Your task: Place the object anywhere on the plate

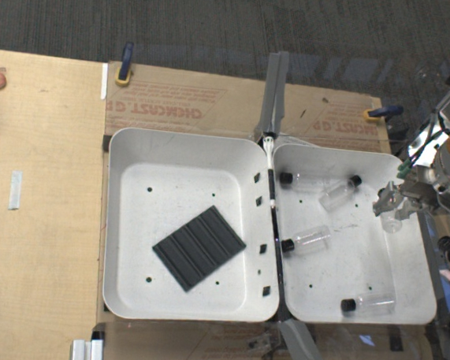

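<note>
The dark ribbed plate (199,247) lies flat and turned at an angle in the left bin (131,166). Several clear vials with black caps lie in the right bin (420,289): one near the divider (308,239), one toward the back (336,194), one by the front wall (370,305). My gripper (392,209) hangs over the right bin's right side, behind and to the right of these vials and far from the plate. Something faint and clear shows just under it, too blurred to name.
A grey divider bar (274,101) runs between the bins. Cardboard (185,100) with blue and yellow clamps lies behind them. The wooden bench (33,196) extends left, with an orange item and a teal item at its left edge. Cables hang at the far right.
</note>
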Controlling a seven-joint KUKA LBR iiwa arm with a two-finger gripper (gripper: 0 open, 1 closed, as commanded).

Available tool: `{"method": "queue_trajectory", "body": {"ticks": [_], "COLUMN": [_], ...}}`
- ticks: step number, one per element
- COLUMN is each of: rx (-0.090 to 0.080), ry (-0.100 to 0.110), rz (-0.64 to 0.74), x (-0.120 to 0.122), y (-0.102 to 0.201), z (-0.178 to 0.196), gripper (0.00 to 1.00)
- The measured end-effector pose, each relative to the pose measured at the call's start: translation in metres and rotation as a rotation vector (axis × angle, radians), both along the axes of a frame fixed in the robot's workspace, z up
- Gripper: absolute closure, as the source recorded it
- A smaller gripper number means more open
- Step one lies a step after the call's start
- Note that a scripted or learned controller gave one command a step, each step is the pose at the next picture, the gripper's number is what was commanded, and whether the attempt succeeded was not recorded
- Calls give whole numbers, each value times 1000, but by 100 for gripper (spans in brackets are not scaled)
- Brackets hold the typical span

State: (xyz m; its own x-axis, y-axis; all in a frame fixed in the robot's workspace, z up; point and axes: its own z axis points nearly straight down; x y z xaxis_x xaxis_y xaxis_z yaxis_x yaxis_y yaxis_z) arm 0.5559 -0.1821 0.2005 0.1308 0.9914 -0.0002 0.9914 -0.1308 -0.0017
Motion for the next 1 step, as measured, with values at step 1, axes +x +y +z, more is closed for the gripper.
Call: {"method": "queue_trajectory", "body": {"ticks": [1], "rx": [0], "ry": [1], "rz": [284], "x": [-57], "y": [103], "z": [26], "gripper": [100]}}
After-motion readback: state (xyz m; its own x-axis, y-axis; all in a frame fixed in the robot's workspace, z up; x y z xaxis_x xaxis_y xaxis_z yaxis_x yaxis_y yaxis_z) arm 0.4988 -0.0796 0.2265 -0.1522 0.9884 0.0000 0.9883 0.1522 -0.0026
